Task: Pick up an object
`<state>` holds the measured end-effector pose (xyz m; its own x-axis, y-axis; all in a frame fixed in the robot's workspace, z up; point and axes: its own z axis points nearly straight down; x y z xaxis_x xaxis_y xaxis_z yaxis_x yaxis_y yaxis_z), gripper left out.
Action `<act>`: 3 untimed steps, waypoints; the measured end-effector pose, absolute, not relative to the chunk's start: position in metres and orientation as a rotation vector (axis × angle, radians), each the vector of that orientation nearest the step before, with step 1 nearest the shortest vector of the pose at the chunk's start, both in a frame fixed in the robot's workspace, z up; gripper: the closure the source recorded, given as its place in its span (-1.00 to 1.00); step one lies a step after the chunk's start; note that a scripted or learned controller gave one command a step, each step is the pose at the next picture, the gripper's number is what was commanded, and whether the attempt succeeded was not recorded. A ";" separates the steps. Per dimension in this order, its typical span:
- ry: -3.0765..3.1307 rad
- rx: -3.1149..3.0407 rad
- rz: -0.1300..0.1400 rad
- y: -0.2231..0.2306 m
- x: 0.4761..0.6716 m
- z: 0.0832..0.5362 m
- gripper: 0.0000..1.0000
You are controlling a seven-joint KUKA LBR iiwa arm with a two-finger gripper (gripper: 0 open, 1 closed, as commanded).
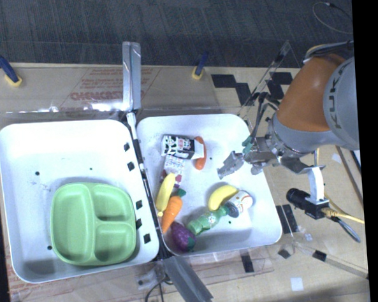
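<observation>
My gripper (pixel 243 167) hangs over the right part of the right bin (pixel 261 229), open, with nothing between its fingers. Just below it lie a yellow banana (pixel 221 196) and a white cup-like toy (pixel 242 202). To its left are a small orange piece (pixel 201 154) and a black-and-white carton (pixel 178 146). A green bottle (pixel 206 221), a purple eggplant (pixel 181 236), a carrot (pixel 171 212) and a second yellow piece (pixel 165 191) lie toward the bin's front left.
The left bin (pixel 23 151) holds a green divided plate (pixel 92 223). A raised divider (pixel 139 176) separates the two bins. The arm's grey and orange body (pixel 314 107) reaches in over the bench from the right.
</observation>
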<state>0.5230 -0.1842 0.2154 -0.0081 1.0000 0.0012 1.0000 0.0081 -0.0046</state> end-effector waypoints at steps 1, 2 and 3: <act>-2.246 -2.190 0.005 -0.183 0.537 0.100 -1.00; -2.087 -2.345 0.002 -0.188 0.602 0.092 -1.00; -2.106 -2.326 0.004 -0.133 0.538 0.091 -1.00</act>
<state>0.5380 -0.1328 0.0908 0.0990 0.9951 0.0009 0.9951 -0.0990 -0.0052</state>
